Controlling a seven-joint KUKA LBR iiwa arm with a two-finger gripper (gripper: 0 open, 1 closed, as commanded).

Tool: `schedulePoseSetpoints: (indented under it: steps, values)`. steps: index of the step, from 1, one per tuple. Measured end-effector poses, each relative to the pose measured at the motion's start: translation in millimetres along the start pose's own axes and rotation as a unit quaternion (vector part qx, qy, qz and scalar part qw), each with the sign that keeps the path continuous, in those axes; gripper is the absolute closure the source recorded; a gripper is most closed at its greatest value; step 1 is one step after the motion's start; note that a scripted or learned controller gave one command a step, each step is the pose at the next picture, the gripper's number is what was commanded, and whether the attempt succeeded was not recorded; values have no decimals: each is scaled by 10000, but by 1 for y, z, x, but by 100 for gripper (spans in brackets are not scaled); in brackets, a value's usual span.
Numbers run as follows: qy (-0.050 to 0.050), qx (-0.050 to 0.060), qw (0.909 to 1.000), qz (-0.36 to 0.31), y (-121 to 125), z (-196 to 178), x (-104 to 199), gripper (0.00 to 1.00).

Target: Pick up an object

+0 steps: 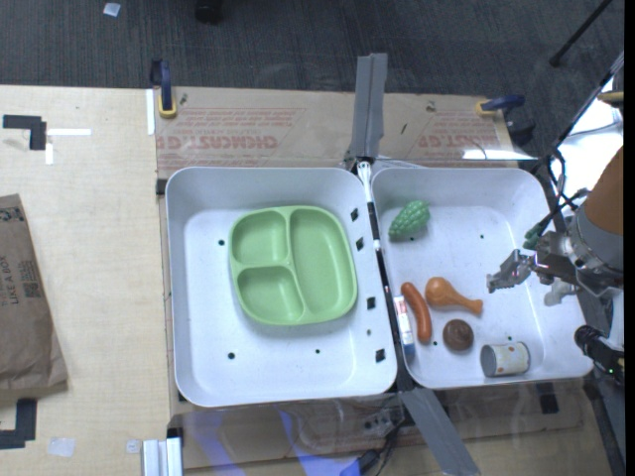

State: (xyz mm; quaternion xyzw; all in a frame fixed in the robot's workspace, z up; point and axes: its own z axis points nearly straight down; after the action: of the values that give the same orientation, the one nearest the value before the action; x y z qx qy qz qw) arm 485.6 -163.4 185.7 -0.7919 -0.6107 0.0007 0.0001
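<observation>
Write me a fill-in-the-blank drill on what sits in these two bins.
1. The green divided plate lies in the ____ bin as the camera sees it.
2. The plate has ____ compartments.
3. The hot dog, the chicken drumstick and the small can all lie in the ____ bin.
4. The gripper hovers over the ____ bin.

Missing words: left; three; right; right
</observation>
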Motion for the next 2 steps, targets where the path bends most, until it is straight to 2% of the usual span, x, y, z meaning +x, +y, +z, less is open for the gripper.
schedulePoseSetpoints:
  steps: [1,2]
  values:
    - [4,14,9997,-241,-23,72,52,0]
    - [2,7,9963,-862,12,95,65,0]
